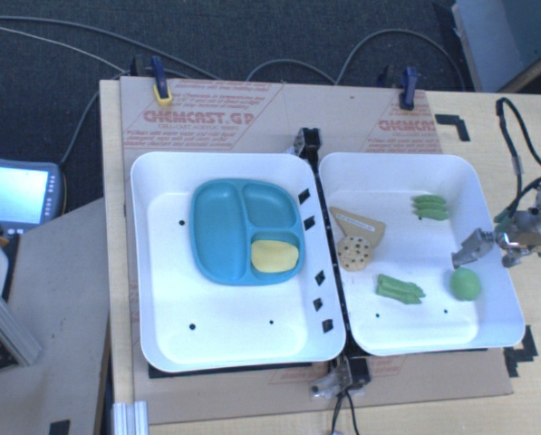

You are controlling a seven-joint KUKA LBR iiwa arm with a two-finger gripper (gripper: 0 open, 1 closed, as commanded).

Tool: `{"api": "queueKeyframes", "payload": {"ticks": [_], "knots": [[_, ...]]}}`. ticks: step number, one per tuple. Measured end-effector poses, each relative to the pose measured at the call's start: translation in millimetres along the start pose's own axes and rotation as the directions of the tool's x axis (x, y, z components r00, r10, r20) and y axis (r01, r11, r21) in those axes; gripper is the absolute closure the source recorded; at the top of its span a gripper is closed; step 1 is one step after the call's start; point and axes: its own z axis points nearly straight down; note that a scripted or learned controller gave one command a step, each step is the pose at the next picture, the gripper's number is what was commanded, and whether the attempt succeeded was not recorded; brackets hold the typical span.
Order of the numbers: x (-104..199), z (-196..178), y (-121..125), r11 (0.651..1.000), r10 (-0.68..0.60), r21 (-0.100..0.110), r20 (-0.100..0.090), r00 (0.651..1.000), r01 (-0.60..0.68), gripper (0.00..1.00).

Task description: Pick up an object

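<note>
Camera view shows the gripper (474,247) low at the right wall of the right bin (406,163). Its tips are too small and blurry, so I cannot tell if the jaws are spread or pressed together. Nothing is seen between them.

The closest thing is a green ball (466,284), just below the jaws and a bit to the right, near the bin wall. It is round, so it has no long side and points no way. Any grab angle should work.

To do this step well, I think the gripper should slide over the ball, come straight down with room on both sides, then squeeze gently so the ball does not roll off.

A green bean toy (400,288) lies farther left of the jaws. Its long side runs left to right, tipped a little down.
</note>
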Motion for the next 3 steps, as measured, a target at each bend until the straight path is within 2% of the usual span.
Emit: {"api": "queueKeyframes", "payload": {"ticks": [1,2,3], "knots": [[0.7,-6.5,3.2,1.000,-0.005,-0.013,0.004,1.000,0.005,0.00],[10.3,51.1,6.1,1.000,-0.005,-0.008,0.001,1.000,0.005,0.00],[-2.8,100.2,6.4,0.999,-0.001,-0.034,0.021,1.000,0.001,0.00]]}}
